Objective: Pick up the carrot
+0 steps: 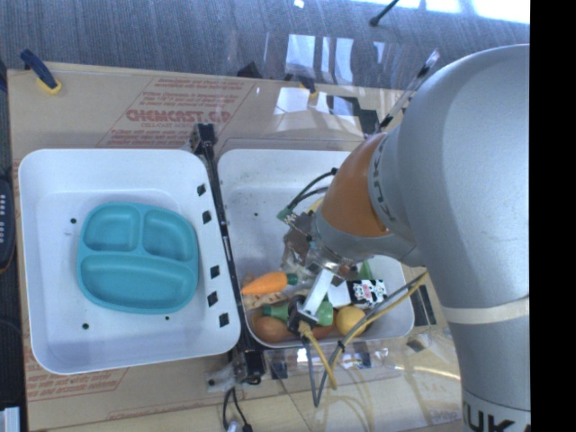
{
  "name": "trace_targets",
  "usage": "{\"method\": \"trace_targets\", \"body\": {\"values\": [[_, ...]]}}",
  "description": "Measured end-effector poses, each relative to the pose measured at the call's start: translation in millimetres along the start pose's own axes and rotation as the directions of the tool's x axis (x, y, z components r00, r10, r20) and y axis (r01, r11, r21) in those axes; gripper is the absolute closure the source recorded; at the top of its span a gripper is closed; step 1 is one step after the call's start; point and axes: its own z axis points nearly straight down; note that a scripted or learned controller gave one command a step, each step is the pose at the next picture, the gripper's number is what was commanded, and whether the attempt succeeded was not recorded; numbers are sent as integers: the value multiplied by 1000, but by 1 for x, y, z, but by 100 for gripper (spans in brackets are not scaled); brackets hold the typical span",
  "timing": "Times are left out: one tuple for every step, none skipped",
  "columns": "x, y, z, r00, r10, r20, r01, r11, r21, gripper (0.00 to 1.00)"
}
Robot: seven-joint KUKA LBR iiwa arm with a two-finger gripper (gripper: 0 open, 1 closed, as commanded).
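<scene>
Hand [310, 288] low in right bin [261, 174], just beside carrot [265, 284], finger spread impossible to tell

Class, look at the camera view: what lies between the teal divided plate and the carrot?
In the camera view, between the teal plate and the carrot lie bare white bin floor and the bins' adjoining walls with black clips.

The bulky grey arm with its orange band [450, 205] covers the right side of the right-hand shallow white bin [261, 174], hiding that rim and the floor beneath it. The gripper [315, 300] sits low in the clutter at the bin's near edge, its fingers too small and tangled with objects to make out. The orange carrot [264, 284] shows partly; its right end disappears under the wrist. A brown rounded item [268, 328] by the near rim is too blurred to identify.
</scene>
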Motion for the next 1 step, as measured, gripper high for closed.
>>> {"method": "trace_targets", "body": {"values": [[0,0,0,1000,-3,1,3,1000,0,0]]}}
